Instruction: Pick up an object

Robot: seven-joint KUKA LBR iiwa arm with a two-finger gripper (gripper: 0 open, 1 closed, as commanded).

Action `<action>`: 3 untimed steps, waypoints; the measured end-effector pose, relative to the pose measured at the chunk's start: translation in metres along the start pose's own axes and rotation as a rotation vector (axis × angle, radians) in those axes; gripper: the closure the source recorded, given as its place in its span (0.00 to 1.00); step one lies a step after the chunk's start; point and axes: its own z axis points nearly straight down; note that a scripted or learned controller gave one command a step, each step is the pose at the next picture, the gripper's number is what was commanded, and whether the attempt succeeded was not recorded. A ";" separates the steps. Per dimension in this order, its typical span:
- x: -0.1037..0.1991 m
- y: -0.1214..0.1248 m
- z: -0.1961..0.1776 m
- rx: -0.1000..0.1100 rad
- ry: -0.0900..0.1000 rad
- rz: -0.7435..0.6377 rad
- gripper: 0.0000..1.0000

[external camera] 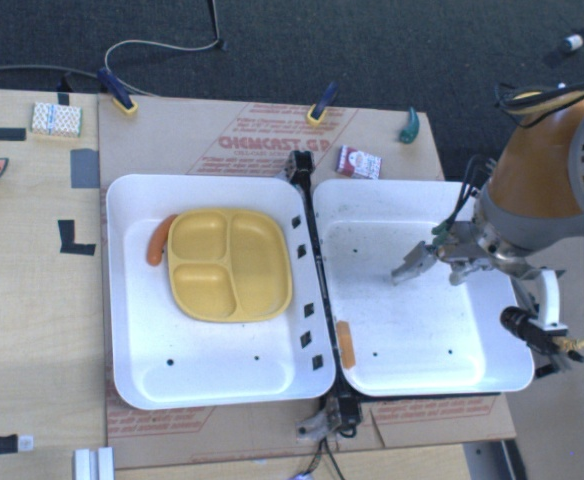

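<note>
Bench w/ two white bins; gripper [408, 269] spread wide, nothing held, over right bin [402, 368]. Small orange sausage-shaped toy [345, 344] at left wall: prob. light, slick; pinch mid-length.

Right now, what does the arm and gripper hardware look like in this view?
The arm is a rounded body with a broad orange band over a grey segment near the wrist. A thin dark cable loops along its left side. The gripper is grey metal with slim fingers. A white bracket and black fittings sit below the wrist.
</note>
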 end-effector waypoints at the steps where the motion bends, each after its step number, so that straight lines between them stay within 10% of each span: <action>1: 0.064 0.078 0.027 -0.001 0.000 -0.002 0.00; 2: 0.098 -0.021 0.027 0.001 0.000 0.000 0.00; 3: 0.094 0.032 0.027 -0.001 0.000 0.001 0.00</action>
